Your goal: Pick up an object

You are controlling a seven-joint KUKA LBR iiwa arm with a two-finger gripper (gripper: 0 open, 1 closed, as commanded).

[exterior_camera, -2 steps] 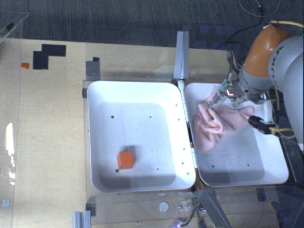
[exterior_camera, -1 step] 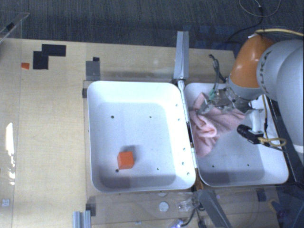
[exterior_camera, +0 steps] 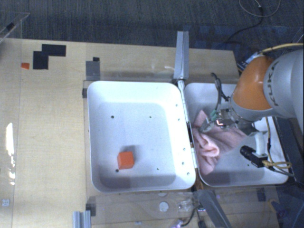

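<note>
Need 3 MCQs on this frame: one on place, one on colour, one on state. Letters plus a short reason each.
1. Where does the small orange block lie?
A. in the left white bin
B. in the right white bin
C. on the wooden bench

2. What colour is the crumpled cloth?
A. blue
B. pink
C. green

3. How does the arm's end effector stand relative to the cloth?
A. far away over the left bin
B. parked off the bench
C. down at the cloth's upper edge in the right bin

Answers:
1. A, the block sits near the front of the left bin's floor.
2. B, the cloth is pale pink against the white bin.
3. C, the end effector is at the cloth, under the orange band; whether it grips the fabric cannot be told.
</note>
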